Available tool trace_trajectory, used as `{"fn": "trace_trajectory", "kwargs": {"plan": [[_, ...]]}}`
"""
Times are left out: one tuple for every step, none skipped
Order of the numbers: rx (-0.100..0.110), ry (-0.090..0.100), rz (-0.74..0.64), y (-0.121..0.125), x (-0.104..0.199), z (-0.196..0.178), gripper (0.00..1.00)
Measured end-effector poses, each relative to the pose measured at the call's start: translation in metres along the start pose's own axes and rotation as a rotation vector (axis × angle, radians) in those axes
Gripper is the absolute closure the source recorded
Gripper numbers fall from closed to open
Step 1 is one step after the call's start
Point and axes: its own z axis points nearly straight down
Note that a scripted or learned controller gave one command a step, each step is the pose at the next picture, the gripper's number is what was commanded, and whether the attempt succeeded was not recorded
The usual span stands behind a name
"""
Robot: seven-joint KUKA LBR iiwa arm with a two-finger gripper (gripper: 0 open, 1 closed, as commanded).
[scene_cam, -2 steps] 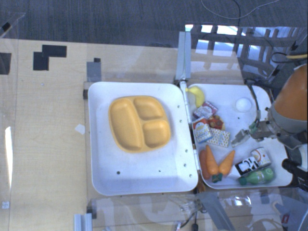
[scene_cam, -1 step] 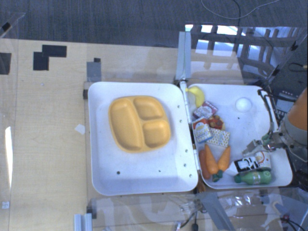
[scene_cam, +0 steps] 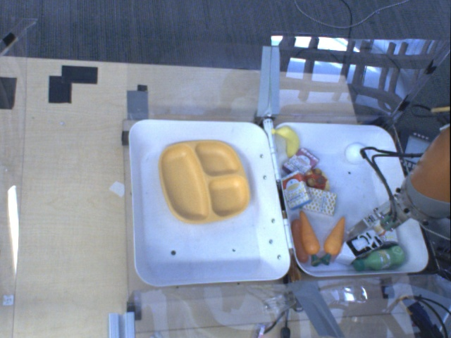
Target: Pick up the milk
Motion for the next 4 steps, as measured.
{"fn": "trace_trajectory", "kwargs": {"plan": [[-0.003, 0.001, -0.002, 0.003, 0.0, -0.012, 1.0], [0.011, 0.007, 0.114, 0.003, -0.002, -0.112, 1.0], [0.011, 0.007, 0.114, 0.002, -0.002, -0.112, 0.0], [0.015, 0.01, 0.307, 0.008, -0.005, -0.042, 0.0]]}}
